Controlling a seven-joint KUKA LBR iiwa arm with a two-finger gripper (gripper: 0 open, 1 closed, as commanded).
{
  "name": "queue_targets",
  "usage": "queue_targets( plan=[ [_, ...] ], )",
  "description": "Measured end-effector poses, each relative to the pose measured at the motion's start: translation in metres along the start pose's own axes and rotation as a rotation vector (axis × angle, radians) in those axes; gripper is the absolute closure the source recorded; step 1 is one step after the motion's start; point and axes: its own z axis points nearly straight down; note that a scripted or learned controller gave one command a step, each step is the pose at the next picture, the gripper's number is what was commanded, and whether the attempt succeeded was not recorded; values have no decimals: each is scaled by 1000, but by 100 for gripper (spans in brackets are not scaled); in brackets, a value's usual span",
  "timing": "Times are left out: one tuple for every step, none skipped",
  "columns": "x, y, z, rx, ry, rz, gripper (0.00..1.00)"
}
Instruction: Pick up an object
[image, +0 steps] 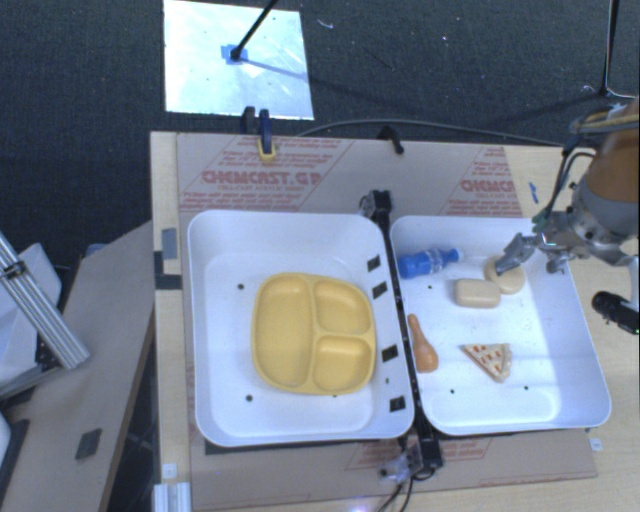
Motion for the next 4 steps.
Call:
queue_targets(
  plan=[
    [-2,-4,62,1,1,0,0],
    [-2,-2,47,-7,-2,-1,100],
    [-2,2,3,-7,-1,-2,100],
    [-3,4,-51,-9,-2,-3,100]
  ],
)
